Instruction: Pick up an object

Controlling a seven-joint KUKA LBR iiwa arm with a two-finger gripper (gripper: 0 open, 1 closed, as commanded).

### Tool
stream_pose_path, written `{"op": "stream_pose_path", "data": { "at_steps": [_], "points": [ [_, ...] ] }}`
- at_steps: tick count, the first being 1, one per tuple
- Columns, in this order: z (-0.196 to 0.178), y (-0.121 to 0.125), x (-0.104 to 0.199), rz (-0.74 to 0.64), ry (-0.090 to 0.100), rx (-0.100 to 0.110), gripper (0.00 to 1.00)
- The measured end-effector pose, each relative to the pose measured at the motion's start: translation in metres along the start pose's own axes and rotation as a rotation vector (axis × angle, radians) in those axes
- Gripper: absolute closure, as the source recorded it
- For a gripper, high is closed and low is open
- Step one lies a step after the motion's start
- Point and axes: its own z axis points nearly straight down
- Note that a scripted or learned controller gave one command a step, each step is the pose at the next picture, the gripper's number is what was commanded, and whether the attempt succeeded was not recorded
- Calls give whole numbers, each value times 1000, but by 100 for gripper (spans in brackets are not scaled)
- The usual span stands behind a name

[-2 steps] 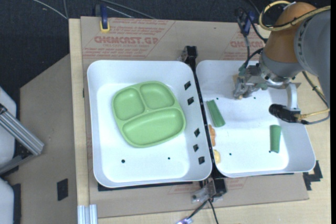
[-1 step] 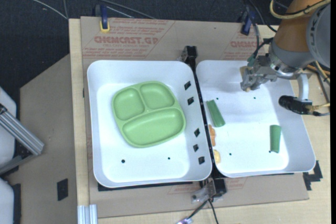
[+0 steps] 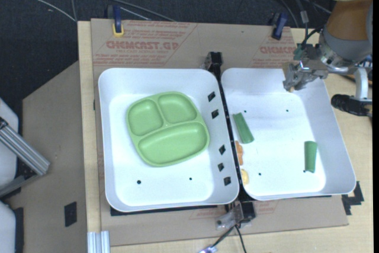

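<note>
My gripper [image 3: 294, 81] hangs over the far right corner of the right bin [image 3: 284, 186], with nothing visible between its fingers. In that bin a green stick [image 3: 243, 127] lies near the left wall, and a second green stick [image 3: 310, 156] lies toward the right wall. Small orange and yellow bits [image 3: 240, 154] rest against the left wall below the first stick. A green divided plate [image 3: 167, 128] sits in the left bin [image 3: 118, 186].
Black clips run along the divider [image 3: 220, 121] between the two bins. Blue clamps [image 3: 118, 21] hold the cardboard base at the back. The arm's grey body with its orange band [image 3: 349, 15] rises at the upper right.
</note>
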Motion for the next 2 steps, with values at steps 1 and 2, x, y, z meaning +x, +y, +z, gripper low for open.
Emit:
{"op": "stream_pose_path", "data": {
  "at_steps": [1,2],
  "points": [
    [-33,2,0,-1,1,2,100],
    [-42,-10,51,-5,5,9,100]
  ]
}}
